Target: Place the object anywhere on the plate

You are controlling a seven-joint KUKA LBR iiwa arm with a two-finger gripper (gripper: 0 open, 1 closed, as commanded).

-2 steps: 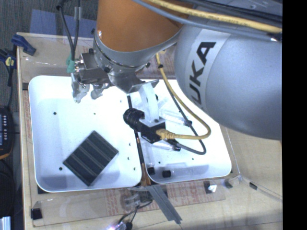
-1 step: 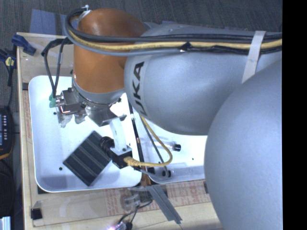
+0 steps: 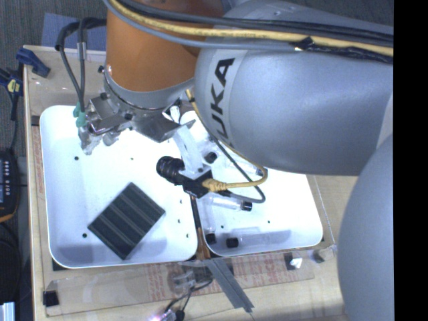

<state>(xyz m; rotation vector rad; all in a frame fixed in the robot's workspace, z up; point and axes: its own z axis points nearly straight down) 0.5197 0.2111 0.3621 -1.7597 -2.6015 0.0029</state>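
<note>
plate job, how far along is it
Nothing looks done: the dark ribbed plate lies bare in the left bin. In hand: the gripper sits over that bin's far left corner, apart from the plate; whether it carries anything cannot be made out. Left: getting the object onto the plate.

Matt ribbed dark slab (image 3: 126, 220); glossy white plastic bin (image 3: 57, 179).

A dark ribbed slab (image 3: 126, 220) lay in the left bin (image 3: 60, 179) at lower left; the claw (image 3: 90, 136) hung at its upper left.
</note>
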